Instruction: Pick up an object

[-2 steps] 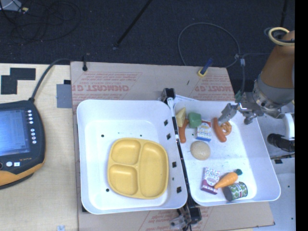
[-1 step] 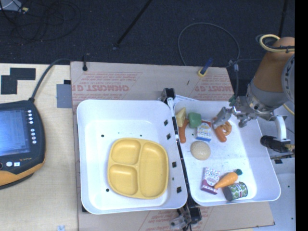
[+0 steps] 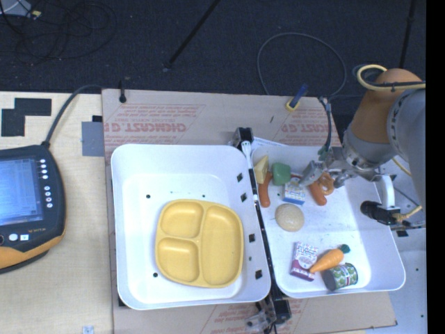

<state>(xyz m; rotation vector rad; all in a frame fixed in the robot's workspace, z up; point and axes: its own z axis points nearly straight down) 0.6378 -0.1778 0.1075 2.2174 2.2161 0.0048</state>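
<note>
1. The arm reaches in from 3 o'clock and its gripper (image 3: 321, 176) sits low over the upper part of the right bin (image 3: 389, 270), at about 1 o'clock of that bin's floor.
2. An orange, sausage-like toy (image 3: 319, 190) lies right at the tip of the gripper, touching or almost touching it. Whether the fingers are spread or closed, and whether they have the toy between them, cannot be told at this angle.
3. By judgement, the step in hand is the grasp itself: the gripper is down among the things, not yet lifting.
4. Other candidates lie close by: a green block (image 3: 281, 172) and a small blue-and-white card (image 3: 294, 194) at 9 o'clock of the gripper, a beige ball (image 3: 290, 218) at 7 o'clock.
5. Well apart, at 6 o'clock, sit a carrot (image 3: 327, 259), a can (image 3: 340, 276) and a purple packet (image 3: 304, 259).
6. The left bin (image 3: 132, 186) holds a yellow divided plate (image 3: 199, 242).
7. The next move calls for a firm close on one thing alone, then a straight lift clear of the crowded neighbours.
</note>
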